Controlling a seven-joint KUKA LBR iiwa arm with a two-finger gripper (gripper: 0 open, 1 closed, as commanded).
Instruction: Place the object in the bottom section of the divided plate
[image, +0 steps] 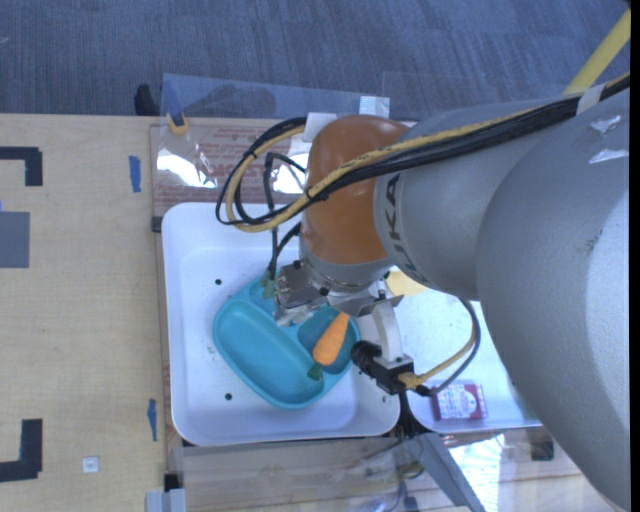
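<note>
Orange carrot (331, 340), blue plate (262, 355)

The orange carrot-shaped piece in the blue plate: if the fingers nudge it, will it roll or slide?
The orange carrot-shaped piece looks rounded and tapered, so it would probably roll in a curve rather than straight. Its smooth, plastic-looking surface suggests light and slippery. It lies in the blue divided plate, whose raised rim would likely stop it.
</note>
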